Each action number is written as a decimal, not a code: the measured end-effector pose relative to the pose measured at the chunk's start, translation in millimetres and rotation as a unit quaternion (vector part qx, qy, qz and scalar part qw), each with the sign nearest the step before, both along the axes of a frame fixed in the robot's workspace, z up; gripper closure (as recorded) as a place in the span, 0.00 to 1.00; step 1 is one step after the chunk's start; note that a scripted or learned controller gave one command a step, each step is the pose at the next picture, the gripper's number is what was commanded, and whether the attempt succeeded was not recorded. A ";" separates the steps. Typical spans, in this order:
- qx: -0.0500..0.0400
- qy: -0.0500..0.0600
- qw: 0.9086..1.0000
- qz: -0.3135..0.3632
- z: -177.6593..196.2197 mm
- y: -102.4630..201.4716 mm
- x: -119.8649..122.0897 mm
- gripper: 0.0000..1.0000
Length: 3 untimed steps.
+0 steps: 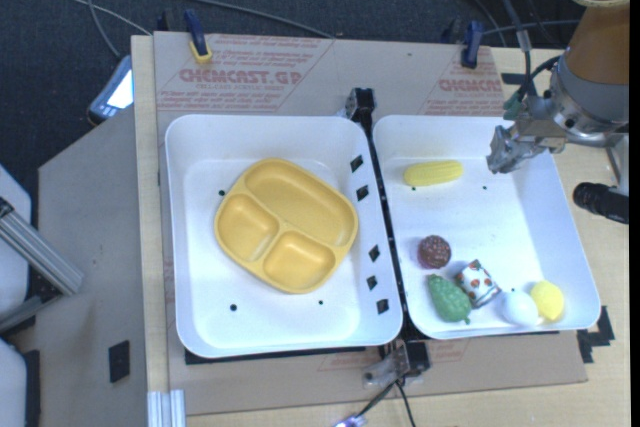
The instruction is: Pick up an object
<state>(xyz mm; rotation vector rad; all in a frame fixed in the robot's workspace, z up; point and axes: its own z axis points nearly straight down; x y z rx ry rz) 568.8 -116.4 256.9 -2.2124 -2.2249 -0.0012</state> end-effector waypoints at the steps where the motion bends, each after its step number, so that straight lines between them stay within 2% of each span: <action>1: 0.000 0.000 1.000 0.001 2.7 56.6 -6.4 1.00; 2: 0.000 0.000 1.000 0.000 0.3 108.1 -11.4 1.00; 3: 0.000 0.001 1.000 0.000 -18.4 161.3 -28.6 1.00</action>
